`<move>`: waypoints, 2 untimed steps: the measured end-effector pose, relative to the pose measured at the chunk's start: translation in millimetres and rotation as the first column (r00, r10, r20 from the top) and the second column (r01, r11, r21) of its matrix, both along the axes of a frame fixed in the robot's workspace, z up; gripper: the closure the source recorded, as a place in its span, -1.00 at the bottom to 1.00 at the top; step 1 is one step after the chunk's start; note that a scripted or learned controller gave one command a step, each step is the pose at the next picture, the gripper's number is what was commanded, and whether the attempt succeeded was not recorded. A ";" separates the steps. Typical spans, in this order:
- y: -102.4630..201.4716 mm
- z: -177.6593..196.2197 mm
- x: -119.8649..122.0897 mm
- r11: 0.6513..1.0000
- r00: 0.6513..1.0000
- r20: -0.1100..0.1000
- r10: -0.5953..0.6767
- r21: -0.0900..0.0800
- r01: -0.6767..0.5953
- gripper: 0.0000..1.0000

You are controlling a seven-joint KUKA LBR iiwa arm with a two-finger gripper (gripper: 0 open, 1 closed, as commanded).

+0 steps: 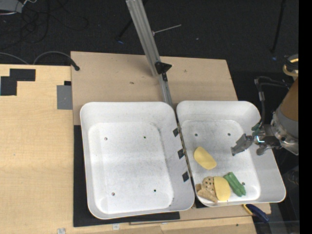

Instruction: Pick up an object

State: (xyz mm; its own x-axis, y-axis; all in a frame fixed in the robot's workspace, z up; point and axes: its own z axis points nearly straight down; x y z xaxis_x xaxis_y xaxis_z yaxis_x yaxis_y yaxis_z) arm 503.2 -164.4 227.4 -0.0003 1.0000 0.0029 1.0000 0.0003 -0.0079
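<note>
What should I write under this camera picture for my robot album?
Open gripper hovers over the right bin, near a yellow lump.

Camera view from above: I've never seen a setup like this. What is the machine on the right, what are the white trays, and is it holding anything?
One fixed camera looks down at a slant on a bench. The two white trays are shallow bins: a left bin and a right bin. The machine reaching in from the right is a robot arm; its gripper, a two-finger claw, is open over the right bin with nothing between the fingers. In that bin lie a yellow piece, a green piece and a small yellowish-tan pile. Its job is picking one up.
</note>
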 end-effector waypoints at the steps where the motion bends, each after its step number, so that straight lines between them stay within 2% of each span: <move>1: -0.8 2.2 0.7 1.000 1.000 0.005 -0.002 -0.001 0.002 -1.00; 2: -7.9 -51.8 -7.6 1.000 1.000 -0.001 -0.001 0.000 0.001 -1.00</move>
